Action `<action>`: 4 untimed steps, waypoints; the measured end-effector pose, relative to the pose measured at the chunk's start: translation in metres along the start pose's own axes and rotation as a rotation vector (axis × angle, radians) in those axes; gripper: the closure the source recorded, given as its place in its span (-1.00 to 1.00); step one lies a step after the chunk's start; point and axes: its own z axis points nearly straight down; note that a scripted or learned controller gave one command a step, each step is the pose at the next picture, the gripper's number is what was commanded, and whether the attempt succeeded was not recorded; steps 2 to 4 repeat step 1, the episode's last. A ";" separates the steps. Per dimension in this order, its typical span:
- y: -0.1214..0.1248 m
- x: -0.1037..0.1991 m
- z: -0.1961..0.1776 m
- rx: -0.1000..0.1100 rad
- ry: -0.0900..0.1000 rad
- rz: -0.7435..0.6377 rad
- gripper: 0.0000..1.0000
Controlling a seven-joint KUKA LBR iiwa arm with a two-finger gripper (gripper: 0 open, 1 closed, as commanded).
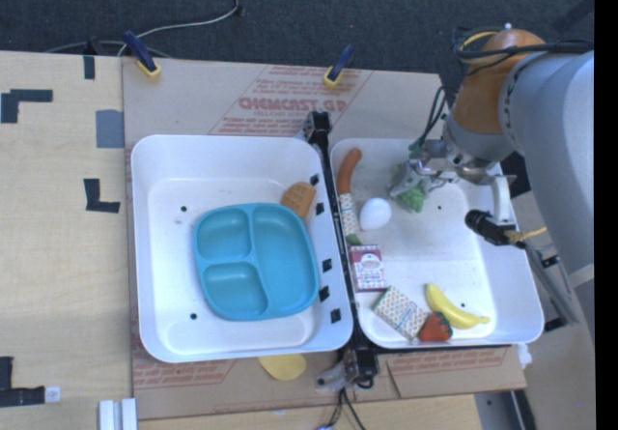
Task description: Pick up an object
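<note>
The left bin [154, 225] holds a smooth blue plate [256, 259] with three parts, and a bread-like brown piece [300, 196] sits by its top corner. In the right bin [517, 307] lie a long sausage [348, 167], a round white egg [375, 214], a small pink box [367, 267], a checked packet [400, 311], a curved yellow banana [456, 307] and a red strawberry [435, 328]. The gripper [422, 179] sits right over a leafy green thing [409, 195] near the bin's top; I cannot tell if it is open or holding it

A blue divided plate [257, 260] lies in the left bin [154, 225]; cardboard [193, 104] (printed red) covers the bench [48, 254], clamped by yellow clips [338, 66].
</note>
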 end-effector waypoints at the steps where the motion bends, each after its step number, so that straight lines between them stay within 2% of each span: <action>1: 0.005 0.093 -0.089 0.001 0.005 -0.001 1.00; 4: 0.005 0.093 -0.089 0.001 0.005 -0.001 1.00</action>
